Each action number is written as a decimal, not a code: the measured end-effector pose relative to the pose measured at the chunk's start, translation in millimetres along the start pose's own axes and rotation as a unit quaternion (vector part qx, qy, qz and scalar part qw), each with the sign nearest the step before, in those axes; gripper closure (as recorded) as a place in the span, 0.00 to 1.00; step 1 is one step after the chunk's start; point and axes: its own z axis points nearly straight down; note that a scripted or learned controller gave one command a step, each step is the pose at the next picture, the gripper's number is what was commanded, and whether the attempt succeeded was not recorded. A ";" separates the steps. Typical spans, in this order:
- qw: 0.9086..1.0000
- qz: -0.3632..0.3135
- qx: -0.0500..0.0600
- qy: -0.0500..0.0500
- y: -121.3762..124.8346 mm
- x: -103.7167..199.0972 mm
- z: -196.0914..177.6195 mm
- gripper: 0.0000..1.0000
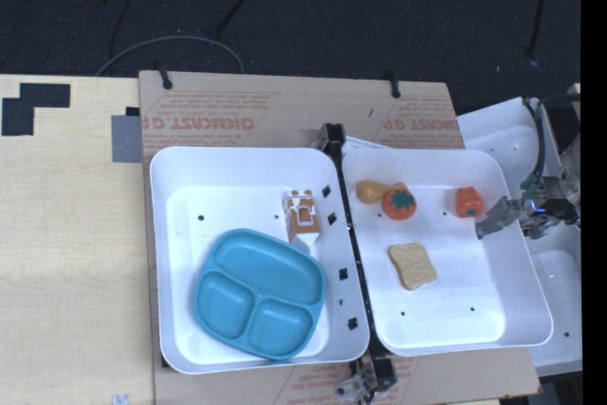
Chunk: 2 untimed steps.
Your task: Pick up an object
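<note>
Gripper [500, 218] of mine hangs at the right rim of the right bin [455, 337], its grey tip reaching just over the edge from the right side of the view. I cannot tell how it is set, and I see nothing carried in it. Nearest to it lies a small red-orange toy [468, 202], just beside my tip and a little toward the bin's far wall; whether they touch I cannot say. Further in, on the white floor, a slice of toy bread [413, 266] lies flat, apart from everything else. Beyond that, nearer the divider, a red tomato with a green top [399, 203] sits touching or almost touching a yellow-orange pear-shaped piece [372, 192] on its left.

Across the black clips that join the two bins, the left bin [175, 204] holds a small brown and white toy [303, 212] close to its right wall. A blue divided plate [259, 293] with three compartments lies tilted in the near part of that bin, its upper right edge just beside the toy. Both bins rest on a cardboard sheet [285, 114] printed with red lettering, on a pale wooden bench [66, 232].
</note>
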 end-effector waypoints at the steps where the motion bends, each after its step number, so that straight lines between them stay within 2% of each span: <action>1: 1.000 -0.001 -0.005 -0.001 2.2 0.1 -5.8 0.00; 2: 1.000 -0.001 -0.003 0.000 -0.2 4.4 38.2 0.00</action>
